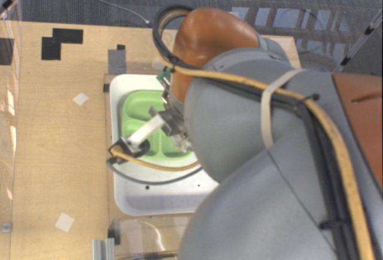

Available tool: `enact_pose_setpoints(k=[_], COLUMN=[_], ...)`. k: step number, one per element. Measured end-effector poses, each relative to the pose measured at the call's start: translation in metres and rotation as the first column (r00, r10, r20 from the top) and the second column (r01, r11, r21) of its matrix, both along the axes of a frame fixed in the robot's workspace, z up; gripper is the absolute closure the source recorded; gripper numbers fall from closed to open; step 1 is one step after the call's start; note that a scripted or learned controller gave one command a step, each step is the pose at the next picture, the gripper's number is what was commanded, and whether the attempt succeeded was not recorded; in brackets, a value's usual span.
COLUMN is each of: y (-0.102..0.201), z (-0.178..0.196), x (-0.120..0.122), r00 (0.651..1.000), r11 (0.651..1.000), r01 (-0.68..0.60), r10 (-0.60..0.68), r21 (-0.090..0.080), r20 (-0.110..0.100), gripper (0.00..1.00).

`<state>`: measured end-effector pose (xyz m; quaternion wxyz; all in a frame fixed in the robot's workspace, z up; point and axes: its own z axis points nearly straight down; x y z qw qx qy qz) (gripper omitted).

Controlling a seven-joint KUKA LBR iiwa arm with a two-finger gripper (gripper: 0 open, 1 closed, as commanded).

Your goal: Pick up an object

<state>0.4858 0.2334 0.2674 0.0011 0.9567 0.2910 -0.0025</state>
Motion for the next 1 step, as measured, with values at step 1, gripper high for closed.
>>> enact_pose_setpoints(k=[1], y=[-0.0165], z=[-0.1328], x=[-0.0015], r00=[0.996], r11=[0.996], r01=[0.089], r10=[-0.089], r21=[-0.004], r20=[-0.005], gripper=[1.0])
